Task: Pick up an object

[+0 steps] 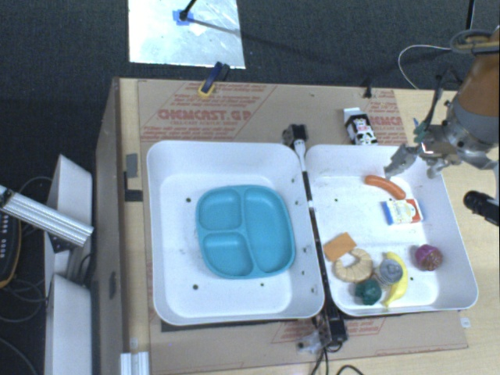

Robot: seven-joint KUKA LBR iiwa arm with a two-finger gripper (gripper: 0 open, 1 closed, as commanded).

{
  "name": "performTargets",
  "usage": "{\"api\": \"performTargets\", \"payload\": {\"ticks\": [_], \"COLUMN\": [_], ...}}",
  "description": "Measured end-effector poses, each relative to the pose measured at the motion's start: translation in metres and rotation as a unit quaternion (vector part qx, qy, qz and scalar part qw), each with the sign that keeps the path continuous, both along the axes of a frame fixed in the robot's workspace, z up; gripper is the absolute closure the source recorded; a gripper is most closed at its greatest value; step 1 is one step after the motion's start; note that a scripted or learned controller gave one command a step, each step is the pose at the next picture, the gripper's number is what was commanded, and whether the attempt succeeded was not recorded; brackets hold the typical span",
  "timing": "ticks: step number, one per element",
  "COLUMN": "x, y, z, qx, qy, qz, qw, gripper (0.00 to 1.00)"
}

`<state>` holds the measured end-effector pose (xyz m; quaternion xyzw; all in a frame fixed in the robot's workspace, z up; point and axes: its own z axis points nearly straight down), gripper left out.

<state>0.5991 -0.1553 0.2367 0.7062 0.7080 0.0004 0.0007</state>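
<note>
Two white bins sit side by side; the left bin (168, 233) holds a blue divided plate (244, 230); the right bin (453, 233) holds a banana (397, 281) at its near edge and a sausage (385, 186) farther back; the gripper (416, 160) hovers over its far edge, fingers spread, holding nothing.

An orange band is seen above the grey wrist of the arm (474, 108). Thin pale cables are looped over it, and a grey metal gripper (418, 158) is mounted below, pretty blurry though.
</note>
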Motion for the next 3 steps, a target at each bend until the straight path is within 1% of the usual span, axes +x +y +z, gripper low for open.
{"api": "performTargets", "payload": {"ticks": [1,2,3], "x": [0.039,0.046,0.047], "y": [-0.051,-0.02,-0.021], "z": [-0.111,-0.152,-0.141], "qx": [0.0001,0.0005,-0.0002], "qy": [0.002,0.0,-0.001], "qz": [-0.001,0.001,0.002], "qw": [1.0,1.0,1.0], "gripper": [0.0,0.0,1.0]}}
